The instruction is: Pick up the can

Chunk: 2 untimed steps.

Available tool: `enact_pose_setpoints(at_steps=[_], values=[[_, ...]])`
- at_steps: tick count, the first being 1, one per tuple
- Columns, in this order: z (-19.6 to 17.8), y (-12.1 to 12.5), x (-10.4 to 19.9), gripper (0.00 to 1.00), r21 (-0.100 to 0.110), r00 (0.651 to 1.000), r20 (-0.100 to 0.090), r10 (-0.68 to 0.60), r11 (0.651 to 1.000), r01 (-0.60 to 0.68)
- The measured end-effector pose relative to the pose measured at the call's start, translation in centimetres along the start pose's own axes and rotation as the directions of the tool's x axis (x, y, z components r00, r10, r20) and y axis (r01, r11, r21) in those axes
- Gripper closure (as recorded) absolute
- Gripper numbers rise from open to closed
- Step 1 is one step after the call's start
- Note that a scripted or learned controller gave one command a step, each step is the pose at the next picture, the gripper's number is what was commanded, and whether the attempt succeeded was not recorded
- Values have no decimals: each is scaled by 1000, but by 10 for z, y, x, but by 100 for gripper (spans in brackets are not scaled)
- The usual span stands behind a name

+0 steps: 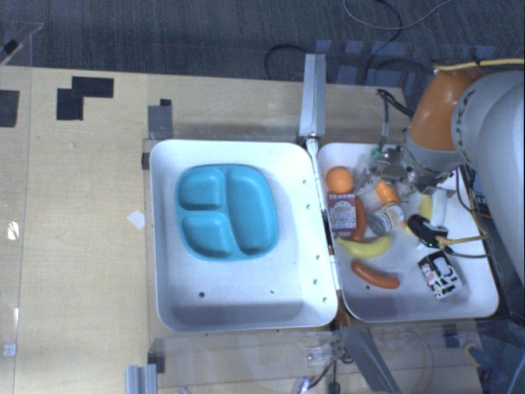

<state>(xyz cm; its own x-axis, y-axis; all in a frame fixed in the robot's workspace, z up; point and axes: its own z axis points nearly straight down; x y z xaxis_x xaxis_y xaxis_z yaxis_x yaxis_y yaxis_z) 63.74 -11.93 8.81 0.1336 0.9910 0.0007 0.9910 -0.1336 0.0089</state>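
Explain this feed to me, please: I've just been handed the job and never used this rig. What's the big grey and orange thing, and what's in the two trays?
The grey and orange shape is a robot arm, reaching in from the right. One fixed camera above the bench looks down on it at a slant. Its end effector hangs over the right bin, above the clutter; whether it grips anything is not visible. That bin holds an orange, a banana, a sausage, a red box and what looks like the can lying on its side. The left bin holds a blue divided plate.
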Motion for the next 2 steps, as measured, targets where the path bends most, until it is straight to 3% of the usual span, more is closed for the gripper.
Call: enact_pose_setpoints(at_steps=[1, 2], values=[[-7, 29, 27, 0, 0, 972, 16, -235, 972, 235], [-100, 29, 44, 0, 0, 974, 1, -227, 974, 227]])
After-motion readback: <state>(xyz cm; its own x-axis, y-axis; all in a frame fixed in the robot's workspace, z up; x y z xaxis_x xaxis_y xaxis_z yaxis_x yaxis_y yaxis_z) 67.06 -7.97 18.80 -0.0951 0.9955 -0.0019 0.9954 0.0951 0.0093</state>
